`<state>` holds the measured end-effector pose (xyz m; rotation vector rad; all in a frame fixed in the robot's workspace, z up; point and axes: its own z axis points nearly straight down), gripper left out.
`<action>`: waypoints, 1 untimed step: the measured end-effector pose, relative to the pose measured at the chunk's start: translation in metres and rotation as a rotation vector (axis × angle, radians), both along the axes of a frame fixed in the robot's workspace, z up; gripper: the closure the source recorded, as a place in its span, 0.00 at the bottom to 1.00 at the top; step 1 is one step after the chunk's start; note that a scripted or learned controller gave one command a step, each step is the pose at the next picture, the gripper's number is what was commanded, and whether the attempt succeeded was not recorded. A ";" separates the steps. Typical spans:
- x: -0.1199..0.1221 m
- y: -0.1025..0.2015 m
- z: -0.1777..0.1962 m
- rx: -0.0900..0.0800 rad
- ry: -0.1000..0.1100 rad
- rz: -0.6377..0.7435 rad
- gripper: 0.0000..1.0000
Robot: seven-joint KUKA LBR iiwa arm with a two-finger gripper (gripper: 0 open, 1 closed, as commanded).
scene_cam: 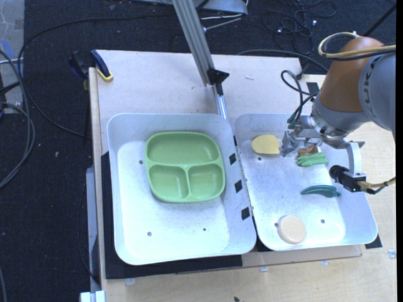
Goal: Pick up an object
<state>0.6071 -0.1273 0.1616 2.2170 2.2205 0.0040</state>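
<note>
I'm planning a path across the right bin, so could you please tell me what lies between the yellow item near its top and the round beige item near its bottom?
In the camera view, only bare bin floor lies between the yellow item and the round beige item.

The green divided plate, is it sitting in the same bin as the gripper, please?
No, the green divided plate lies in the left bin; the gripper is over the right bin.

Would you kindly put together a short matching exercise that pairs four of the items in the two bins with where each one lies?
Things:
1. green divided plate
2. yellow piece
3. dark green pod-shaped item
4. cream round item

Places:
A. near edge of the right bin
B. middle of the left bin
C. far part of the right bin, left of the gripper
D. right part of the right bin, below the gripper

Pairs: 1-B, 2-C, 3-D, 4-A
</note>
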 end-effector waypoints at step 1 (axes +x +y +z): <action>0.000 0.000 0.043 0.000 -0.001 0.000 1.00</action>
